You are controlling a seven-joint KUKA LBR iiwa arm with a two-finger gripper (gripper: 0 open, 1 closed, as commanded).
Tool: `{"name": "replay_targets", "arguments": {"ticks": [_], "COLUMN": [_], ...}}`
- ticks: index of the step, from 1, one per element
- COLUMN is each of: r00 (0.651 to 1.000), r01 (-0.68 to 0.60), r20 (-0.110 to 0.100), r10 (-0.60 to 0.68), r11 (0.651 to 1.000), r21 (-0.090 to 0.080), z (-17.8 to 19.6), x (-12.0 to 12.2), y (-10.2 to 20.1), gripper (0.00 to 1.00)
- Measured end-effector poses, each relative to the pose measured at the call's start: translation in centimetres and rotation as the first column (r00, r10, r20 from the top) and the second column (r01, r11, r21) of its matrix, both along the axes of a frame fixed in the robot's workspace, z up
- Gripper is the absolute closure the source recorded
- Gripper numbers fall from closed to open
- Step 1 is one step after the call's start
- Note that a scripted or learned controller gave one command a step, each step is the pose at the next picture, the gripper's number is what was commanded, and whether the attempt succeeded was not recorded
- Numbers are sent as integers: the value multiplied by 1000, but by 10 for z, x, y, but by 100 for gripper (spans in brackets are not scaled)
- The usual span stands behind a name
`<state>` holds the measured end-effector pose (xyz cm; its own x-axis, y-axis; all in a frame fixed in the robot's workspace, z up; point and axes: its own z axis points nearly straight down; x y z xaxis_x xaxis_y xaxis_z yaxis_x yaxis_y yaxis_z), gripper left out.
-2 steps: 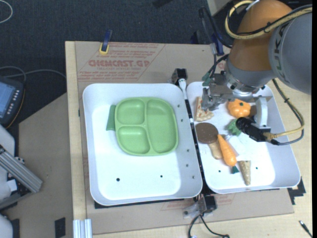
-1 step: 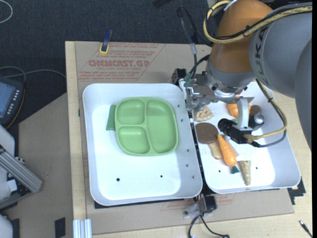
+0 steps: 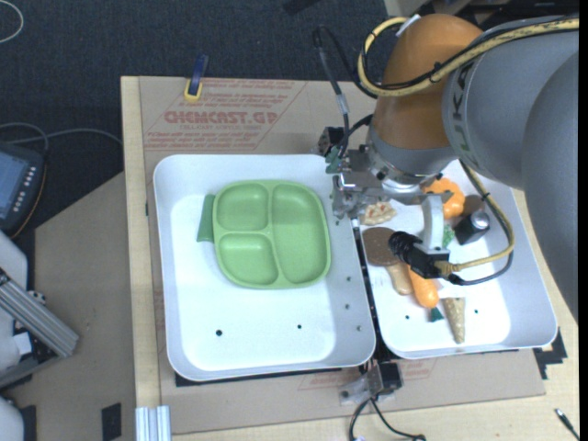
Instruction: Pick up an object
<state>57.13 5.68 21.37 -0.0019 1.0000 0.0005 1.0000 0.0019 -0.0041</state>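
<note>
The arm (image 3: 478,108) overhangs the right bin (image 3: 516,312), concealing its far half, and is itself cut off by the top and right edges. The orange item (image 3: 448,197), the pale speckled item (image 3: 376,213) and the brown item (image 3: 378,243) show only in part beneath the wrist, too little to identify. The dark screen (image 3: 20,184) is cut by the left edge, and the small dark marks (image 3: 219,333) on the floor of the left bin (image 3: 184,292) are too small to tell.
</note>
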Motion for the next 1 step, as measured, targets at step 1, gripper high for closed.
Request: {"name": "replay_targets", "arguments": {"ticks": [1], "r00": [1000], "r01": [1], "r20": [8], "r10": [-1], "r11": [1000], "r21": [0], "z": [22], "x": [1], "y": [-1], "gripper": [100]}}
